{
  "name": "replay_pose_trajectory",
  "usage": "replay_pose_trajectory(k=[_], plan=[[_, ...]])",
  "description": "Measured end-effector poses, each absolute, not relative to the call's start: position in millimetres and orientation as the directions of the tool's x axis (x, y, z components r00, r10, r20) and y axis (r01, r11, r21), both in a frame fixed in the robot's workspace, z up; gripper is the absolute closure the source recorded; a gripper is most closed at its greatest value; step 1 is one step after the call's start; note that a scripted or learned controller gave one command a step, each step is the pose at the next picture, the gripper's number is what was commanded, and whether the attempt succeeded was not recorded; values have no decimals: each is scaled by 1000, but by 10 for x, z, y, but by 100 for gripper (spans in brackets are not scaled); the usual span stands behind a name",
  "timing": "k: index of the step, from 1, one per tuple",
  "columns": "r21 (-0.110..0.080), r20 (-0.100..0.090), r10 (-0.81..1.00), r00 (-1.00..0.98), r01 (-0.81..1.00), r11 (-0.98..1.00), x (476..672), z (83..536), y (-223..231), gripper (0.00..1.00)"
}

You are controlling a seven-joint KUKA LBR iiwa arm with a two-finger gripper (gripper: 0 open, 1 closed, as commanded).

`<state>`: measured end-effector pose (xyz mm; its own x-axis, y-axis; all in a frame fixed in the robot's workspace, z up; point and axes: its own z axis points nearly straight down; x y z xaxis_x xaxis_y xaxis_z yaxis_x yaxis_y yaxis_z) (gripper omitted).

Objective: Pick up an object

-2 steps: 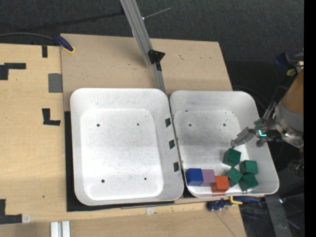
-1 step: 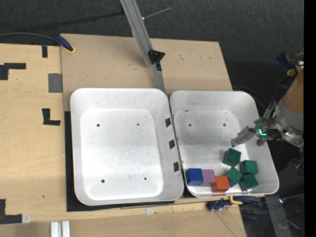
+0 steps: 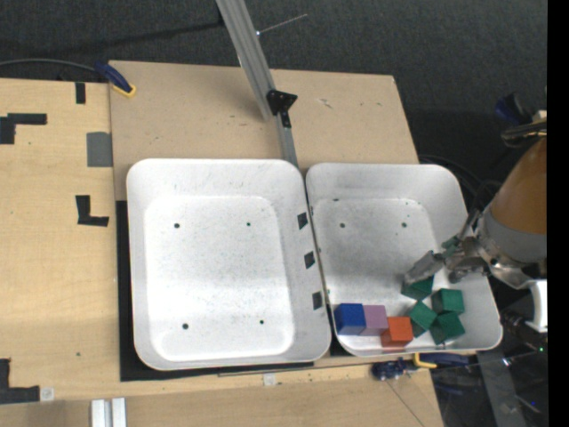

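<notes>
Camera view: gripper (image 3: pixel 433 265) spread open above a green block (image 3: pixel 416 286) in the right bin (image 3: pixel 373 181), holding nothing.

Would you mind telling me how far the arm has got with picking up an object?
Done so far: the claw has reached into the right-hand shallow white bin and sits low beside a small green block. In hand: nothing visibly lifted; whether the claw grips anything cannot be told. Left: the grasp and lift. The blue cube, lilac cube, orange cube and other green blocks lie on the bin floor.
</notes>
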<state>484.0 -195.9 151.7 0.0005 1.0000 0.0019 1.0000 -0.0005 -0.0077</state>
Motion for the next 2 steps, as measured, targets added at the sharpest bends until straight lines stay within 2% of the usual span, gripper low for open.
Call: replay_pose_trajectory(k=[1, 2], plan=[[-5, 1, 1000, 0, 1000, 0, 4830, 979, -1948, 0], [-4, 2, 1000, -2, 1000, 2, 4834, 1100, -1942, 100]])
